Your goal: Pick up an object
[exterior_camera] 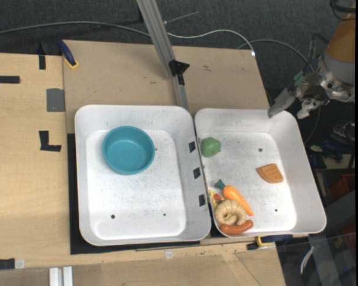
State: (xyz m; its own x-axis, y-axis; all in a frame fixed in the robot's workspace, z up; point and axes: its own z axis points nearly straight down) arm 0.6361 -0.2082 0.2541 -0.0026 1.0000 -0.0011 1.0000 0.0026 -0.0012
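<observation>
1. Nearest the camera, at the front edge of the right bin [298, 130], a cluster of toy food is found: a red sausage [235, 227] lies against the bin's front wall, and a beige coiled pastry [229, 211] is seen touching it just behind.

2. An orange carrot [238, 199] with a green top is laid at a slant beside the pastry, in contact with it or very nearly so. A small multicoloured item at the carrot's leafy end is too small to be identified.

3. An orange-brown wedge, resembling a slice of bread [270, 173], is located toward the right side of the same bin, well apart from the cluster.

4. A green rounded object [210, 147] is placed near the left wall of the right bin, apart from all other items.

5. In the left bin [83, 219], a blue bowl [129, 150] is set upright in the rear left part of the floor.

6. The gripper [286, 105] is observed above the rear right corner of the right bin, at the rim, carried by the arm [340, 52] entering from the right. Nothing is seen between its fingers. Whether the fingers are spread or closed cannot be told at this angle.

7. No object is lifted; all listed items are resting on the bin floors, well apart from the gripper.

8. A grey metal pole [158, 31] is seen running from the top of the view down to the gap between the bins.
</observation>
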